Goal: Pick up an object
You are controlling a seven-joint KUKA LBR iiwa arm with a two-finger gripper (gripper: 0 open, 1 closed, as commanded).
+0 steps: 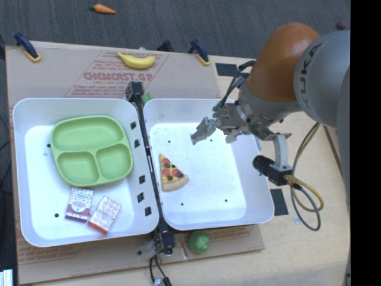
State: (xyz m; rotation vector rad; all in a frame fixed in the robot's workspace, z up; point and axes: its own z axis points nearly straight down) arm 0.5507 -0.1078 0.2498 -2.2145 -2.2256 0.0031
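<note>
Camera view | cardboard-topped bench (pixel 178 64), grey carpet (pixel 178 11) beyond | jaws over right bin (pixel 250 201), grip state unclear

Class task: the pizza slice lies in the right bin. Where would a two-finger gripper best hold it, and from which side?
Probably from straight above, fingers across the two straight edges mid-slice. The pizza slice lies flat near the right bin's left wall, crust toward the lower right, leaving no side access. The gripper hangs above the bin.

— What is the bench wearing on top?
— A flat brown cardboard sheet with red print (pixel 113 73) is covering it, and two shallow white plastic bins, the left (pixel 24 177) and the right (pixel 253 183), are sitting side by side on that.
— Anything loose lying on it?
— A yellow toy banana (pixel 137 59) is lying at the far edge, a round green ball (pixel 199 241) at the near one.
</note>
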